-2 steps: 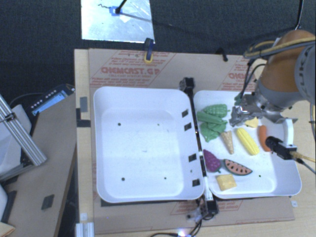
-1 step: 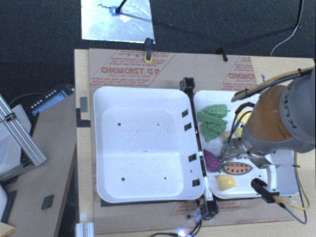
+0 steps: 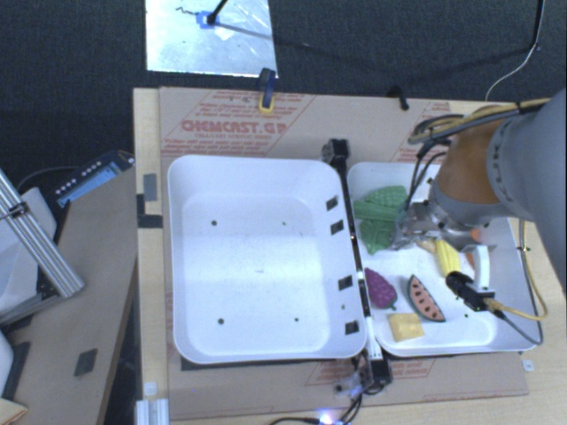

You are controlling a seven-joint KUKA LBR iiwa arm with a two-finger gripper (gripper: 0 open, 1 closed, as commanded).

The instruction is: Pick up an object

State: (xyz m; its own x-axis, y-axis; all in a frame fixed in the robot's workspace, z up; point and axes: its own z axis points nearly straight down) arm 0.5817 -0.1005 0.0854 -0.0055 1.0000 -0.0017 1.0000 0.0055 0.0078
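The right bin (image 3: 461, 339) holds a green leafy toy (image 3: 379, 211), a purple grape-like piece (image 3: 381, 288), a watermelon slice (image 3: 426, 298), a yellow wedge (image 3: 407, 327) and a yellow corn-like piece (image 3: 447, 257). My gripper (image 3: 409, 235) is low in this bin, right beside the green toy's right edge, under the orange-banded wrist. Its fingertips are hidden by the wrist and the toy.
The left bin (image 3: 190, 202) sits beside the right one, with black clips (image 3: 337, 204) along the shared wall. A yellow clamp (image 3: 266, 104) stands at the bench's back edge. Cables (image 3: 509, 308) trail over the right bin's right side.
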